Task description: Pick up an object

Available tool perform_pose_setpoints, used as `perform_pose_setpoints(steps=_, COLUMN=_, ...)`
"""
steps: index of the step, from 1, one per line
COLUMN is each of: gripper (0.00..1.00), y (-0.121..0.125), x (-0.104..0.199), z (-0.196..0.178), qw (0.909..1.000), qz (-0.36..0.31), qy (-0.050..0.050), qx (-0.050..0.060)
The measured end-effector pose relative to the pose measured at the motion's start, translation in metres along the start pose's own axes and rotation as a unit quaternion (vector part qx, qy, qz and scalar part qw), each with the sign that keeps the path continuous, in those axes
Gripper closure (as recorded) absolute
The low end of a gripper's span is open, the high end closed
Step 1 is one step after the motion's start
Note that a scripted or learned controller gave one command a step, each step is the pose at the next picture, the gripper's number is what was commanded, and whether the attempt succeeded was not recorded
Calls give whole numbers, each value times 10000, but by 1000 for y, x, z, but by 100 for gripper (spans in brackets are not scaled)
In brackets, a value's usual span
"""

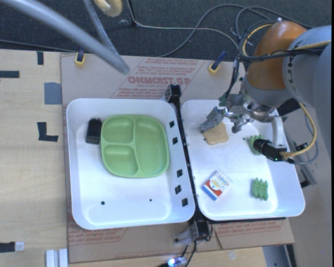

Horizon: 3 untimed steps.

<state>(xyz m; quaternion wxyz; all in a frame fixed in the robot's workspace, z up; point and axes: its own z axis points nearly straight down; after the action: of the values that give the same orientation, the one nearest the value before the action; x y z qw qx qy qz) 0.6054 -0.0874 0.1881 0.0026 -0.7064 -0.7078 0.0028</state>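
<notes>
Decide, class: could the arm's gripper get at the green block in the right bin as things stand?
Probably yes. The green block lies alone on the right bin's floor, nothing on it, and the gripper hangs over the same bin, above the tan piece.

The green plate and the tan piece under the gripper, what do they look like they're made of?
The green plate looks like moulded plastic: one even colour, smooth faintly shiny surface, rounded dividers forming three compartments. The tan piece below the gripper looks matte and slightly rough, perhaps foam, sponge or a toy bread slice; the view is too coarse to settle it.
</notes>
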Motion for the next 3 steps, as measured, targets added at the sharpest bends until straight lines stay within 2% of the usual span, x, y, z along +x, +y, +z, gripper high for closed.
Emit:
perform_pose_setpoints(steps=1, gripper=0, y=-5, x=-7, z=61, qw=10000, qz=8, qy=-1, qx=2)
perform_pose_setpoints(steps=2, gripper=0, y=-5, x=-7, z=106, qw=10000, qz=0, qy=-8, qx=-33)
perform_pose_setpoints(steps=3, gripper=100, y=-4, x=-6, z=93, qw=10000, qz=-7, qy=-10, qx=-43)
